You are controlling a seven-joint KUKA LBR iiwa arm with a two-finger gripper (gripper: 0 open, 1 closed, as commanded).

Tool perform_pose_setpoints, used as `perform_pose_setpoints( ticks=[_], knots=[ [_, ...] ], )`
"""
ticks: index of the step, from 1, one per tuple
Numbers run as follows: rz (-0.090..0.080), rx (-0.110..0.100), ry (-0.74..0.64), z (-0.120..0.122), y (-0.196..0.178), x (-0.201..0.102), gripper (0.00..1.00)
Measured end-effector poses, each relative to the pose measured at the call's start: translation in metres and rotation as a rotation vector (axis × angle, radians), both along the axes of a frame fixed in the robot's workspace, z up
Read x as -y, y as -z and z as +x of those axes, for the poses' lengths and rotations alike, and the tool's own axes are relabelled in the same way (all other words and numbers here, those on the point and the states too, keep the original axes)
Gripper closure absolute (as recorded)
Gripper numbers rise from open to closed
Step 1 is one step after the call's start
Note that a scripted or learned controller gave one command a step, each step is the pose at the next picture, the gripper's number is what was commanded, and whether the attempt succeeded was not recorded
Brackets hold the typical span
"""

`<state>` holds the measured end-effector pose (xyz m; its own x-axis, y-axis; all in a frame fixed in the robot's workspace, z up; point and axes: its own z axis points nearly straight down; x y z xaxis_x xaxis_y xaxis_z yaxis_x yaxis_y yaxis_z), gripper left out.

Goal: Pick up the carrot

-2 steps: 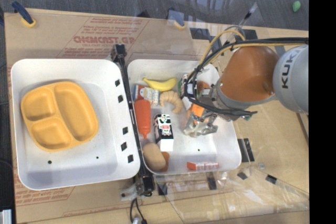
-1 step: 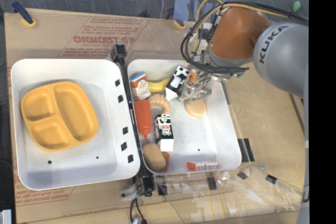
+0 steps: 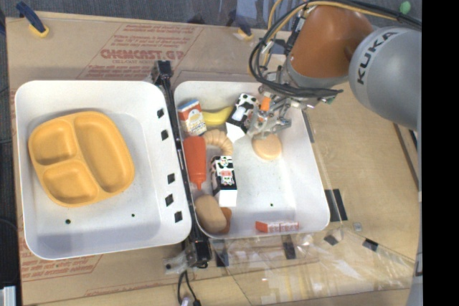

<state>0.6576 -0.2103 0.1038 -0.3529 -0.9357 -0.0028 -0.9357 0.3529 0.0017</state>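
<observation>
One long orange-red carrot (image 3: 194,161) lies along the right bin's (image 3: 301,183) left wall, while the tool (image 3: 267,118) above hides its grip, open or closed unclear.

Yellow tray (image 3: 80,158) in a white bin (image 3: 43,226). Orange-red carrot (image 3: 194,161), yellow banana (image 3: 215,115), black-and-white spotted cow box (image 3: 224,173), tan bun (image 3: 267,147), brown potato (image 3: 210,214).

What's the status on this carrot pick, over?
Gripper low over right bin, back edge, finger state unclear. Carrot lying loose along bin's left wall, apart from gripper. Banana, milk cartons and round bun crowd between.
</observation>
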Motion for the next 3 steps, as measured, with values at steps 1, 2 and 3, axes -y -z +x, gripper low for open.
perform_pose_setpoints(
  ticks=[1,2,3],
  knots=[
    [0.002,0.001,-0.001,0.001,-0.011,-0.001,1.0],
    [0.004,0.003,-0.004,0.002,-0.021,-0.002,1.0],
    [-0.002,0.01,-0.101,0.002,-0.078,-0.056,1.0]
  ],
)
